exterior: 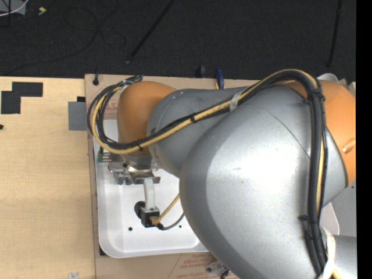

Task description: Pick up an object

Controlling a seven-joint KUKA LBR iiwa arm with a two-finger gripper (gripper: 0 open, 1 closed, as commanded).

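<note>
a: camera view first. how does the arm (250, 173) sit?

b: it reaches in from the right and lies low across the bench (46, 185). its big grey body covers most of the right half. the orange band (139, 112) sits over the far end of the left bin (113, 231), and the wrist below it points down into that bin.

a: and the gripper (132, 174)?

b: its metal base shows just under the orange band, above the bin's white floor and close to the left wall. whether it is spread or pressed together, i cannot tell; the wrist hides that part.

a: any cable?

b: a black and yellow cable (192, 118) runs along the top of the arm and loops around the orange band on its left.

a: where is the thing to pick up?

b: i see one candidate, a small green thing (102, 153) against the bin's left wall, just beside the gripper and partly under the cable loop. too little of it shows to tell its long axis or which way it points.
</note>
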